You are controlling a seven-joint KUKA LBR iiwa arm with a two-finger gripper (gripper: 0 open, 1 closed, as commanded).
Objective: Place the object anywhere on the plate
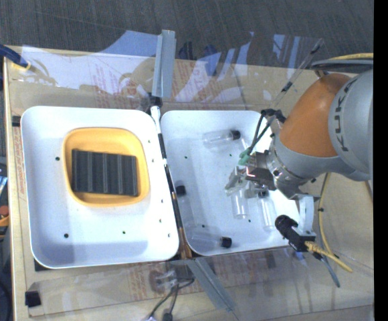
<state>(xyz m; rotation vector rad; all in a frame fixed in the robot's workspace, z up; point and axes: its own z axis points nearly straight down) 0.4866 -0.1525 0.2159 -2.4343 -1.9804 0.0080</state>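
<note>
Two shallow white bins sit side by side on the bench: the left bin (40,233) and the right bin (194,146). One yellow plate (107,139) lies in the left bin, and on it is one dark ridged block (105,173) with four raised ribs. In the right bin there are about four clear plastic vials with black caps: one near the top (221,138), one along the bottom edge (209,242), and two close together below the gripper (239,206) (266,212), though these last are see-through and hard to tell apart. One small black piece (180,190) sits at the bin's left wall. One arm (321,129) reaches in, carrying one gripper (246,182).
</note>
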